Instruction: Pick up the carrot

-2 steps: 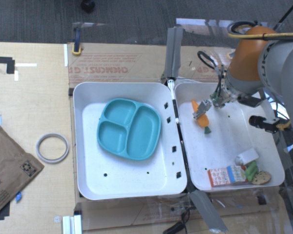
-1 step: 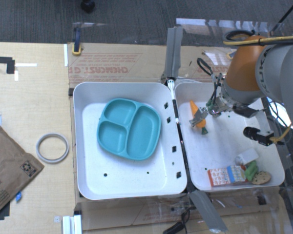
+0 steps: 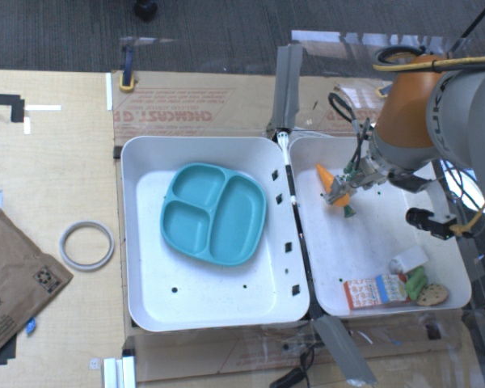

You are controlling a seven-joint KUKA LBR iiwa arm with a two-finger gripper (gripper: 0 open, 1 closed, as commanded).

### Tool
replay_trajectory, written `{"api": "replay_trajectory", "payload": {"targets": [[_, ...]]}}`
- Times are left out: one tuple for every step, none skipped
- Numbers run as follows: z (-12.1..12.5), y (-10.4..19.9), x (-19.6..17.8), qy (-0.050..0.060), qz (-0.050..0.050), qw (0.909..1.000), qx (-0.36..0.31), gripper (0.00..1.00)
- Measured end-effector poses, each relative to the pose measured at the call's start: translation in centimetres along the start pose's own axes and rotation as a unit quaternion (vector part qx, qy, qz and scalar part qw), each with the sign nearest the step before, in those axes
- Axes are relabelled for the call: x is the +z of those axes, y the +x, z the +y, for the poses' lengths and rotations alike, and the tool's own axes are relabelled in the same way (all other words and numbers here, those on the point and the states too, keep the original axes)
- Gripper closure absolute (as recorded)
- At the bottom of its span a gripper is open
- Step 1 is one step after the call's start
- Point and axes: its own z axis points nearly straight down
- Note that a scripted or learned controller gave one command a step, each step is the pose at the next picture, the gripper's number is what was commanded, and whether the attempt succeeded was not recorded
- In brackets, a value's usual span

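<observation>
Cardboard box (image 3: 16, 285) on wooden bench (image 3: 48, 160); hand (image 3: 345, 191) clamped on carrot (image 3: 331, 186).

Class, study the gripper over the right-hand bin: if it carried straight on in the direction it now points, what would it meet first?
Probably the carrot. The gripper points down and leftward, with its tip right at the carrot's lower end in the right bin. Depth is unclear from this slant, so it may already touch; beyond it lies the bin floor.

The arm (image 3: 436, 103) reaches leftward, claw (image 3: 345, 191) tip low, seemingly angled down.
</observation>
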Motion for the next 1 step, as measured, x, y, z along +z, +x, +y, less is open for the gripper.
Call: {"api": "replay_trajectory", "payload": {"targets": [[-1.94,3.10,-9.04,0.000,0.000,0.9982,0.059,1.00]]}}
